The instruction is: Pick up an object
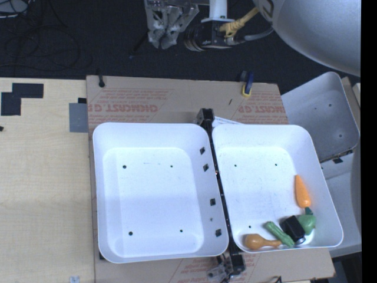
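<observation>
Several small objects lie in the near right corner of the right bin (259, 135). An orange carrot-shaped piece (302, 191) rests along the right wall. Below it are a green piece (307, 221), a black block (293, 229), a green stick (277, 233) and a tan-orange gourd shape (259, 241), all close together. My gripper (168, 23) hangs high at the top of the view, beyond the far edge of the bench and well away from both bins. It is above the dark floor, far from the objects.
The left bin (100, 158) sits beside the right one, joined by a black divider (213, 175) with clips. Both stand on a cardboard sheet (177, 102). A grey plate (330, 111) lies at the right. The arm's large grey body (318, 16) fills the top right.
</observation>
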`<state>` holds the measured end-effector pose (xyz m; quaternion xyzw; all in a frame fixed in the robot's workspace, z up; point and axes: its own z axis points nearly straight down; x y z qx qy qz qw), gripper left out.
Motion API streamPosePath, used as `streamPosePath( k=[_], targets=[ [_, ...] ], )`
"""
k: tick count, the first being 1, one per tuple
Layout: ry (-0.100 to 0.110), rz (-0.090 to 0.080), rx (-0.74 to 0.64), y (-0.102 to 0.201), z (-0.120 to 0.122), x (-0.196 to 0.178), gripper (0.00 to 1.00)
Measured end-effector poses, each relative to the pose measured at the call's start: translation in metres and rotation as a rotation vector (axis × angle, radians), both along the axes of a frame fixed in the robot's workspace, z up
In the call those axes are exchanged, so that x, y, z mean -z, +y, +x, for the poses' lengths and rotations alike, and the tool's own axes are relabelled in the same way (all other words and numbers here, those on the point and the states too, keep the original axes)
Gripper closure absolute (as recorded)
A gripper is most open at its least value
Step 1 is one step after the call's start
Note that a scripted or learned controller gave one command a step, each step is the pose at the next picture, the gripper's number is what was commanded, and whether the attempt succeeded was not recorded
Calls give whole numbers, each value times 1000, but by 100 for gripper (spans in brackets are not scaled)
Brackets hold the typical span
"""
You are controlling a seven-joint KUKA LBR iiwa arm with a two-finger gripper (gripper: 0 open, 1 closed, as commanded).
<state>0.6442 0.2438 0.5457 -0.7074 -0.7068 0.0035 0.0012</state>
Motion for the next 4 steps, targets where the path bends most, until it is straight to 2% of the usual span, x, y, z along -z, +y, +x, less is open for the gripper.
streamPosePath(
  k=[4],
  targets=[
    [-5,0,-2,3,2,-36,100]
  ],
)
